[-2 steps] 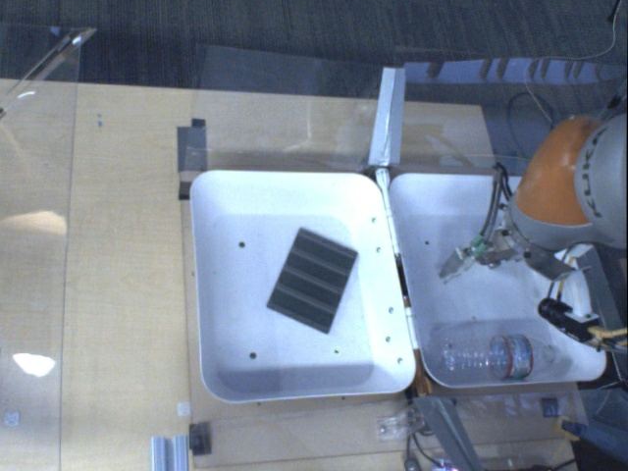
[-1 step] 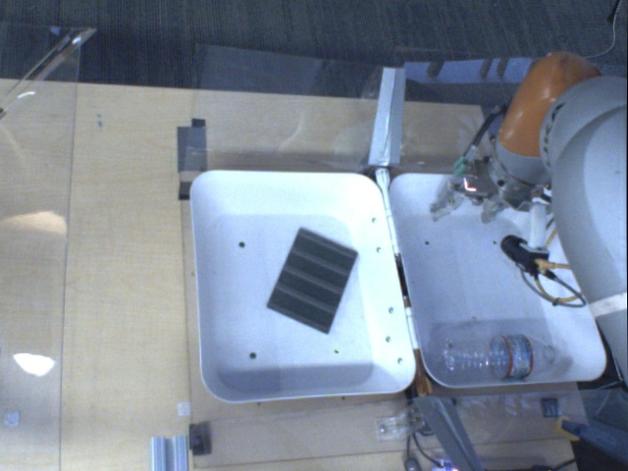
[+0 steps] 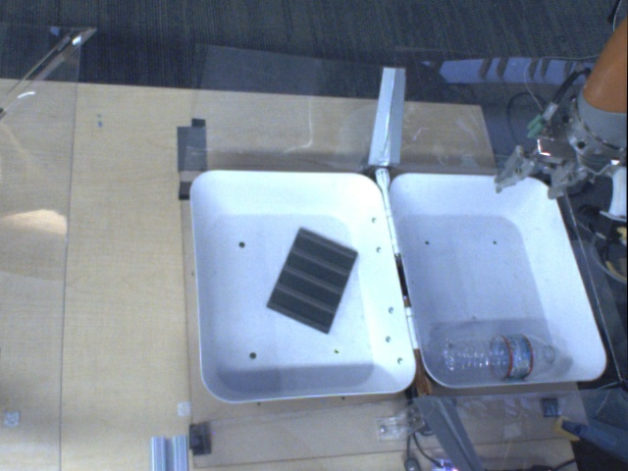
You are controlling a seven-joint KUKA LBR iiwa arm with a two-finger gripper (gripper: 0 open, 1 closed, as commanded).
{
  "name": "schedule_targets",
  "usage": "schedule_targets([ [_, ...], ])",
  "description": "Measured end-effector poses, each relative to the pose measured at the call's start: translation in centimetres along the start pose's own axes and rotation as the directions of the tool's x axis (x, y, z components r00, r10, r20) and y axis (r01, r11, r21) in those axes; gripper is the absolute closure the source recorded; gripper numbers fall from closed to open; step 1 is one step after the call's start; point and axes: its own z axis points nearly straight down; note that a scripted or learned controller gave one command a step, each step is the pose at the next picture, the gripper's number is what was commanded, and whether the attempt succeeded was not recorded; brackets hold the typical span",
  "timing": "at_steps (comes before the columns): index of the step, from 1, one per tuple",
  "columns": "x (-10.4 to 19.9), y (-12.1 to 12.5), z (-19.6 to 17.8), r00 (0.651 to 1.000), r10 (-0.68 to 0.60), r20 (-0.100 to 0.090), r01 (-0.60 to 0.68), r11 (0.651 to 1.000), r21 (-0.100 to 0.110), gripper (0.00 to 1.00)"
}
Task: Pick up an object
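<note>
In right bin (image 3: 579,292): clear plastic bottle (image 3: 488,355), lying flat; end effector (image 3: 535,170) state unclear.

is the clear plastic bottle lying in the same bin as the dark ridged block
No, the clear plastic bottle lies in the right bin, while the dark ridged block lies in the left bin.

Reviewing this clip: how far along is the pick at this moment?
Nothing looks done yet. The dark ribbed block lies flat in the left bin, and the clear plastic bottle lies on its side in the right bin. The gripper hangs above the right bin's far corner, holding nothing. Approach, grasp and lift all remain.
</note>
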Motion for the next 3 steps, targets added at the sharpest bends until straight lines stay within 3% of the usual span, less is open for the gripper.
schedule_targets([
  [1, 2.1, -9.9, 2.2, 0.984, 0.178, 0.000, -0.178, 0.984, 0.006, 0.00],
  [2, 8.0, -14.4, 11.1, 0.982, 0.189, -0.001, -0.189, 0.982, 0.008, 0.00],
  [3, 6.8, -11.8, 4.8, 0.983, 0.182, -0.001, -0.182, 0.983, 0.005, 0.00],
])
